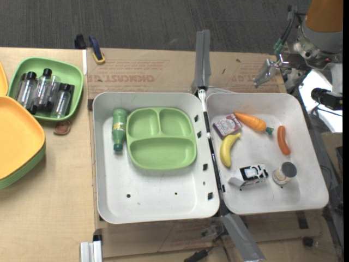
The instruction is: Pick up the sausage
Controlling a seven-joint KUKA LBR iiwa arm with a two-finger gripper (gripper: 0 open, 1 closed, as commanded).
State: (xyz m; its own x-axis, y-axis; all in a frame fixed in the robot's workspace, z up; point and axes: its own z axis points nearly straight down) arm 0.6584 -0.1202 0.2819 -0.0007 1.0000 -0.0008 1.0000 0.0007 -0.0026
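The sausage (pixel 283 140) is a short red-orange link lying on the floor of the right bin (pixel 313 146), close to its right wall. My gripper (pixel 266 73) hangs above the cardboard bench just behind that bin's far edge, well up and left of the sausage and apart from it. The grey arm with its orange band (pixel 325 10) comes in from the top right corner.
In the right bin are also a carrot (pixel 251 122), a purple packet (pixel 227 125), a banana (pixel 229 148), a small carton (pixel 250 174) and a small can (pixel 284 173). The left bin (pixel 109 195) holds a green divided plate (pixel 161 137) and a green bottle (pixel 119 129).
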